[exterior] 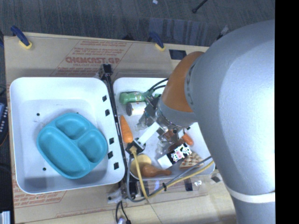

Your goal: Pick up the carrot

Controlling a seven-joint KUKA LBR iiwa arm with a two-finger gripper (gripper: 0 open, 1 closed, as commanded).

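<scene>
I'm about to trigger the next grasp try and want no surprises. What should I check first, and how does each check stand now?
1. Carrot in view: ok, it lies in the right bin.
2. Gripper lined up over the carrot: not ok, it appears to sit to the carrot's right.
3. Room on the carrot's left: not ok, the bin wall runs close beside it.
4. Green thing and white cylinder apart from the carrot: ok, they lie beyond its upper end.
5. Yellow thing apart from its lower end: cannot tell.
6. Blue plate out of the way: ok, it is in the left bin.
</scene>
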